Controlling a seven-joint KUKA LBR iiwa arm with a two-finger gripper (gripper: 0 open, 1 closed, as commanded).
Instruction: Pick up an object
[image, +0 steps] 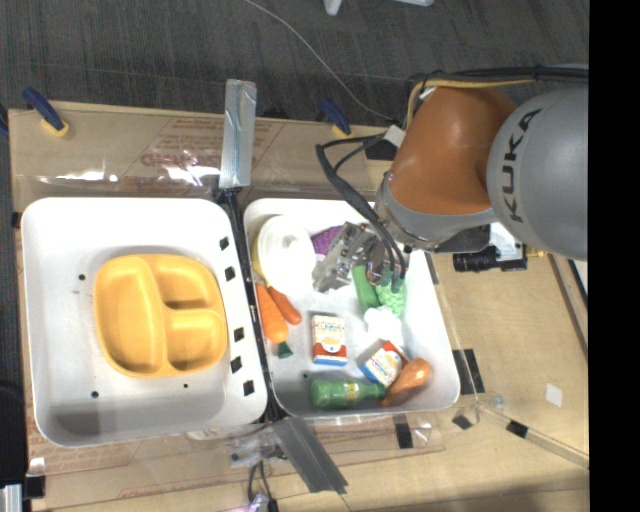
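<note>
The grey arm (545, 170) bears the black lettering "KUKA"; nothing else reads

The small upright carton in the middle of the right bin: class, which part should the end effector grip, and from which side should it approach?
Grip the carton across its two flat side faces, coming straight down from above. It stands apart from the carrot on one side and the tilted second carton on the other, so fingers could probably slip down both sides. The green bottle below blocks a low approach.
</note>
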